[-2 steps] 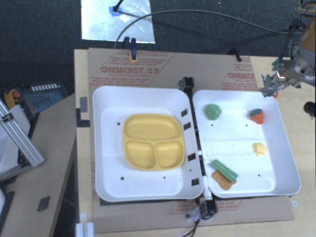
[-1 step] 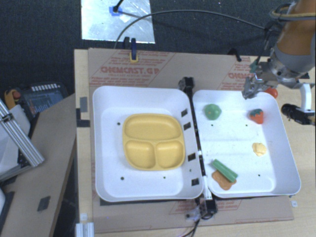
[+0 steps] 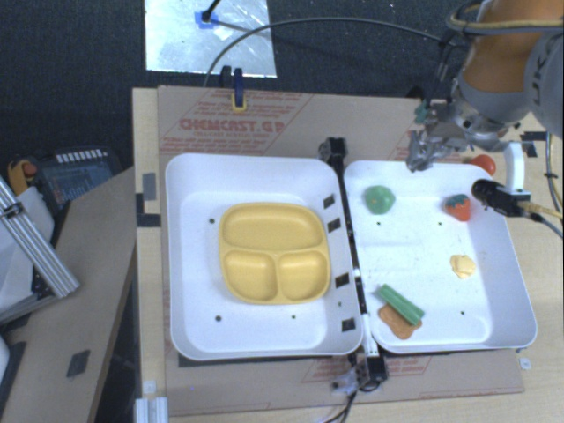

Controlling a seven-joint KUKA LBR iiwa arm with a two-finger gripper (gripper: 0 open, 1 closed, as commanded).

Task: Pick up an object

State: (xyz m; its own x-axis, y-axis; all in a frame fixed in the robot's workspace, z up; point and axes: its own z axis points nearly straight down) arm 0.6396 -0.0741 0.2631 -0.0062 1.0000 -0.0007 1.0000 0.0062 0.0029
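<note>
The right bin (image 3: 493, 324) holds a round green object (image 3: 380, 199), a red-and-green object (image 3: 456, 206), a small yellow piece (image 3: 463, 265), and a green stick (image 3: 402, 304) lying over an orange piece (image 3: 398, 324). A red object (image 3: 483, 163) sits at the bin's far right rim. My gripper (image 3: 422, 157) hangs over the far edge of the right bin, up and to the right of the round green object. Nothing shows between its fingers.
The left bin (image 3: 189, 236) carries a yellow three-compartment tray (image 3: 271, 251). A black divider with clips (image 3: 345, 236) runs between the bins. A black part (image 3: 495, 196) juts over the right bin's right side. The arm (image 3: 507, 51) fills the upper right.
</note>
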